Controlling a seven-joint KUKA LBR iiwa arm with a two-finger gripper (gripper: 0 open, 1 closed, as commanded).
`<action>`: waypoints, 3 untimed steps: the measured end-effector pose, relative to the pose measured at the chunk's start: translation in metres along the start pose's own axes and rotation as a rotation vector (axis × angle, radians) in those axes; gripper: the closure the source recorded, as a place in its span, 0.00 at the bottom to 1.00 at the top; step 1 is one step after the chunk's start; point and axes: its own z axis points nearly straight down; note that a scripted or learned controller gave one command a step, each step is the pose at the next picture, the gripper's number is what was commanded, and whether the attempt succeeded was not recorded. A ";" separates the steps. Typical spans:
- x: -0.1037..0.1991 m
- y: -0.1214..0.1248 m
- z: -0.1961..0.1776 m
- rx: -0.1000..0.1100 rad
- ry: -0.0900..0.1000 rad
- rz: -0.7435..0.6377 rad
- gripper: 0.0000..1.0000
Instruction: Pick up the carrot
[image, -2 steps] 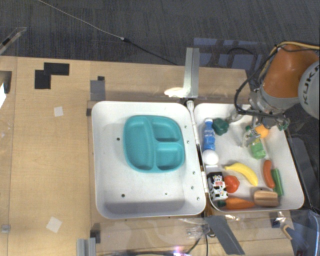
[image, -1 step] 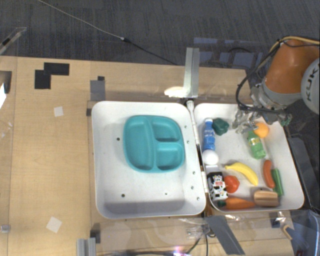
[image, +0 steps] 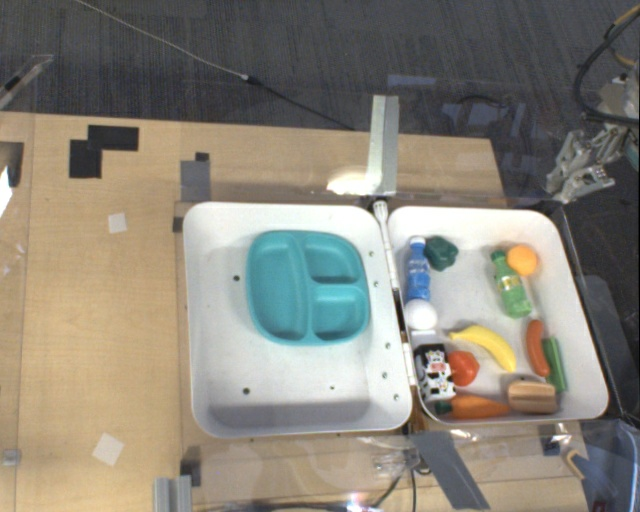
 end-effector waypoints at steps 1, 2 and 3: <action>0.005 0.006 0.139 -0.021 0.020 -0.190 1.00; 0.068 0.052 0.195 -0.017 0.017 -0.137 1.00; 0.152 0.088 0.192 -0.009 0.013 0.036 1.00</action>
